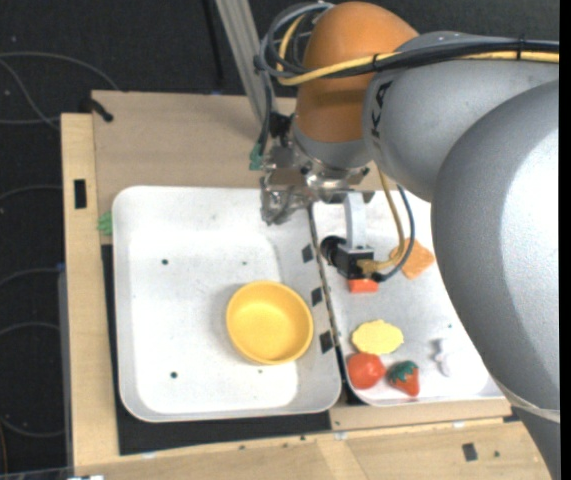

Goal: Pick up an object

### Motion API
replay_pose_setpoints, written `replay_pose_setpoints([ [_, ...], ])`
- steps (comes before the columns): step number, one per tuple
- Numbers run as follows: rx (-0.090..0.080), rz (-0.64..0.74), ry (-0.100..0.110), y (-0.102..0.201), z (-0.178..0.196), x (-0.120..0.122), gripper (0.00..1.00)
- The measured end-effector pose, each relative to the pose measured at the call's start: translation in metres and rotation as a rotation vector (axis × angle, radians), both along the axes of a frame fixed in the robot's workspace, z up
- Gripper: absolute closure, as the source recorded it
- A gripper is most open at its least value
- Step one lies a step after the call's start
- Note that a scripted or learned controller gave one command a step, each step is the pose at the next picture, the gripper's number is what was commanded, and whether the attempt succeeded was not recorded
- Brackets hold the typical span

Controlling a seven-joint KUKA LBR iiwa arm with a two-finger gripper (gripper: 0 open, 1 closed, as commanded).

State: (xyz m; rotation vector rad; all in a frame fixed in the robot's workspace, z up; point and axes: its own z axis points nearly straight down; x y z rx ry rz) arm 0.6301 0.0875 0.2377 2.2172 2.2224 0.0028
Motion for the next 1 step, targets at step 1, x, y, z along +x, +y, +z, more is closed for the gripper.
replay_pose_setpoints([
  [1,0.0,0.0,0.0,-0.0001,0.0,0.0,0.0],
])
